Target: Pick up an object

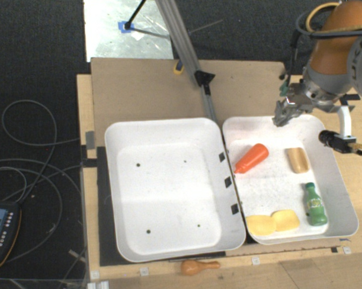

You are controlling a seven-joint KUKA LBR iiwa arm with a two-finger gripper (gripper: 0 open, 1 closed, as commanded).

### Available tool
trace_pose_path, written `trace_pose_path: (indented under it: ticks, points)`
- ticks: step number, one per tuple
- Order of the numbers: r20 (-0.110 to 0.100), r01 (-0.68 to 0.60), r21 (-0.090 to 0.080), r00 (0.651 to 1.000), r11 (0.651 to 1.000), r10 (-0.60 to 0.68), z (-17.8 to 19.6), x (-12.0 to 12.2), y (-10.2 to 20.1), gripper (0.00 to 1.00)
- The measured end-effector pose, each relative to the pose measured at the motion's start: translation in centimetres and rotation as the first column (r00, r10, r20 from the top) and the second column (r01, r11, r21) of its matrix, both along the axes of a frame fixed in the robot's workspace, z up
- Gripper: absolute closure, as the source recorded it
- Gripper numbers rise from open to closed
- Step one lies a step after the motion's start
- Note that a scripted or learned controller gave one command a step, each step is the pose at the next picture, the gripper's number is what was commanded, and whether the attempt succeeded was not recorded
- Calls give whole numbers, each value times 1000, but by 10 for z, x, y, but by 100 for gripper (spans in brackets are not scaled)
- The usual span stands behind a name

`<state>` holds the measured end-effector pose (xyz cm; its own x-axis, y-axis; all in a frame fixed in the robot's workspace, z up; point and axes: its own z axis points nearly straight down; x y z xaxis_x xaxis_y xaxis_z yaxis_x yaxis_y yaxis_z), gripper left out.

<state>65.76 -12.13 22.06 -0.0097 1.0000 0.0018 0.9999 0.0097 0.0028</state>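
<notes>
Pear (200,266) outside bins, tool (282,116) over right bin (342,183) rim

orange gourd-shaped toy (200,266) on bench (143,89) below left bin (117,173).

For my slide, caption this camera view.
Hand above right bin's far edge; orange carrot, green bottle inside.

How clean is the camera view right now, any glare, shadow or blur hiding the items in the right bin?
Camera view: lighting is even, with mild washout on the left bin floor. The carrot, bread piece, green bottle and yellow pieces in the right bin read sharp, casting only faint shadows. The gripper is dark and slightly soft, so its detail is hard to read.
</notes>
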Motion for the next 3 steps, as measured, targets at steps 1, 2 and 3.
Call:
trace_pose_path:
  ticks: [1, 2, 3]
  points:
    - [-4, 0, 1, 1000, 1000, 0, -5, -23, 57, 100]
    - [-3, 0, 1, 1000, 1000, 0, 1, -36, 101, 100]
    - [-3, -1, 1, 1000, 1000, 1, 13, -60, 154, 100]
